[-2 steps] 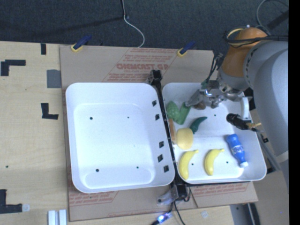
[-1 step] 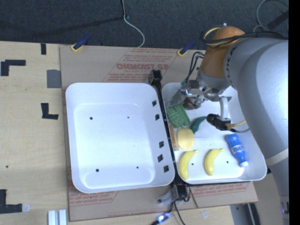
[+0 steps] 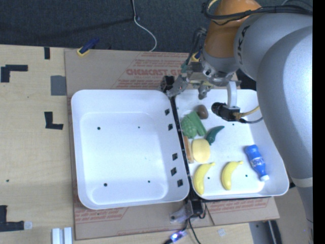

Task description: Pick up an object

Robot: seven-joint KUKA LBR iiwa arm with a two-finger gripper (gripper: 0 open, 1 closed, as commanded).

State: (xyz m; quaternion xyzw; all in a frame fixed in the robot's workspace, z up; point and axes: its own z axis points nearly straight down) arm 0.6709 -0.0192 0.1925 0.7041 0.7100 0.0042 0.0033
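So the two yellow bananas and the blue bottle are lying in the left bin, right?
Not quite. The two bananas and the blue bottle lie in the right bin, as the camera view shows, not the left one.

The left bin [image 3: 122, 151] sits on a sheet of cardboard [image 3: 127, 70] with red print. Past the cardboard's far edge lies dark cloth [image 3: 76, 11], crossed by a thin white cable [image 3: 144, 29]. A blue and yellow clip [image 3: 87, 47] rests at the cardboard's far-left corner.
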